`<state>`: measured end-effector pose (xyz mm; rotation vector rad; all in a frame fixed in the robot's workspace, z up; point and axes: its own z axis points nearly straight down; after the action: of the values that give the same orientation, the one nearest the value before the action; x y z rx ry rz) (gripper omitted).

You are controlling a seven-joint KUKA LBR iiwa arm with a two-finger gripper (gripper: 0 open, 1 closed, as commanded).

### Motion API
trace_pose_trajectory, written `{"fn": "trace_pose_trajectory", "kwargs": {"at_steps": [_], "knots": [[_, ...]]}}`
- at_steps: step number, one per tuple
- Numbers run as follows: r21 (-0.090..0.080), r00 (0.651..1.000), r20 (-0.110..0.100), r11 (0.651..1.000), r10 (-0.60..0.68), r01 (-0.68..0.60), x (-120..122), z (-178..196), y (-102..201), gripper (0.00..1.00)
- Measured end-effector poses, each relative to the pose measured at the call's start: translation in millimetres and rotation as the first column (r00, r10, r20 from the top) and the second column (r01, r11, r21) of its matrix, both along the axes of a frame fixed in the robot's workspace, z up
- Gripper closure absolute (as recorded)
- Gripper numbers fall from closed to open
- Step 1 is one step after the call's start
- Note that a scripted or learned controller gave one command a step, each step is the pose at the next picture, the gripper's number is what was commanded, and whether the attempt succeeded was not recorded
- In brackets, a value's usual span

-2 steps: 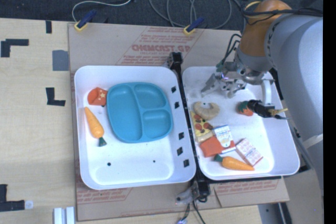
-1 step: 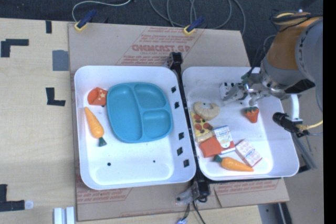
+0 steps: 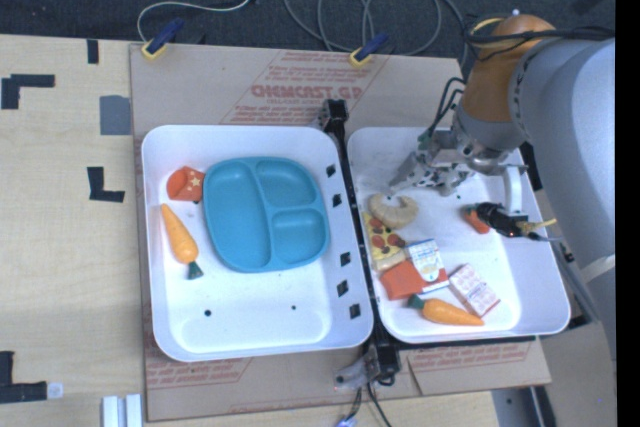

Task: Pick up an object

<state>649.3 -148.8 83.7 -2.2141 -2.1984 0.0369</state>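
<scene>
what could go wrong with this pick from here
The gripper hangs over a bare stretch of the right bin, up and to the right of the bagel, so it may close on nothing. The pizza slice, red block and carton are packed together, so a grab there could knock the neighbours.

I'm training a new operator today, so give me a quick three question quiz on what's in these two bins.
1. True or false: the blue three-compartment plastic plate lies in the left white bin.
2. Which lies nearer the plate: (a) the orange toy carrot with a dark stem or (b) the orange toy carrot by the front wall of the right white bin?
3. Fill in: the robot's hand hangs over the ____ bin.

Key: 1 true; 2 a; 3 right.
</scene>
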Motion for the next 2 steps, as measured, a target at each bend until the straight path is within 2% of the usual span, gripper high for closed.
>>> {"fn": "trace_pose_trajectory", "kwargs": {"at_steps": [1, 2], "knots": [[0.020, 1.000, -0.028, 1.000, 0.000, 0.000, 9.3, -1.9, -17.7, 0.00], [0.010, 1.000, -0.024, 1.000, -0.003, 0.003, 8.5, -2.2, -14.6, 0.00]]}}
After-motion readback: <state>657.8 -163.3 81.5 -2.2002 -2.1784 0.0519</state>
